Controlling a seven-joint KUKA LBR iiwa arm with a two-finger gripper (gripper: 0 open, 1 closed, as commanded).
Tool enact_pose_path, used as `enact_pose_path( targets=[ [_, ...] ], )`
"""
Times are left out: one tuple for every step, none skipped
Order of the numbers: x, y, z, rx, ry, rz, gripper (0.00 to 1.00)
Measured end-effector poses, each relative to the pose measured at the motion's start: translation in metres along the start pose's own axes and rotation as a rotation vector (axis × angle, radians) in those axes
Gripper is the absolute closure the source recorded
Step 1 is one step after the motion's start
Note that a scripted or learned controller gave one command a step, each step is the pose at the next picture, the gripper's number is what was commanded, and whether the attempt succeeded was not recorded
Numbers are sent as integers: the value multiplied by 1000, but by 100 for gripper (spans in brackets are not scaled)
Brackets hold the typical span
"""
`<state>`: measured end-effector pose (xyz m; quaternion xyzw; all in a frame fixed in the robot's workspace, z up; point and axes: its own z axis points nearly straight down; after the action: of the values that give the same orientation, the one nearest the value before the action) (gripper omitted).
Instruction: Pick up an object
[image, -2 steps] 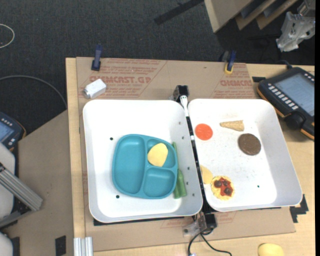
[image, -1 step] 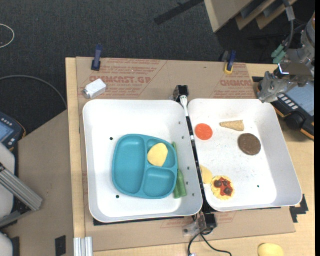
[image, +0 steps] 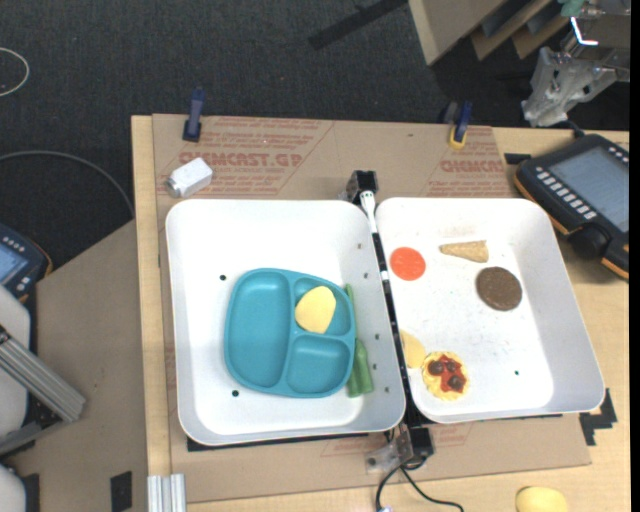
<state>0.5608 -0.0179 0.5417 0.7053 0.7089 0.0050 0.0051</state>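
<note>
The left bin (image: 200, 240) holds a teal divided plate (image: 262, 340). A yellow lemon-like piece (image: 316, 309) lies in the plate's upper right compartment. A green stalk (image: 358, 362) lies along the plate's right edge. In the right bin (image: 540, 350) are an orange-red disc (image: 407, 263), a tan wedge (image: 465, 250), a brown round cookie (image: 498, 288), and a small tart with red berries (image: 446, 375). A pale yellow slice (image: 412, 350) touches the tart's left side, near the bin's wall.
The bins meet along a black divider (image: 378, 262). A teach pendant (image: 585, 195) lies at the right of the bench. A small white block (image: 190, 177) sits behind the left bin. Clamps (image: 460, 124) hold the cardboard's far edge. Grey metal gear (image: 560, 75) stands at the top right.
</note>
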Motion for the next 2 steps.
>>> enact_pose_path(
  targets=[
    [-23,-50,141,27,1,9,100],
    [38,-83,19,1,2,-2,100]
  ],
)
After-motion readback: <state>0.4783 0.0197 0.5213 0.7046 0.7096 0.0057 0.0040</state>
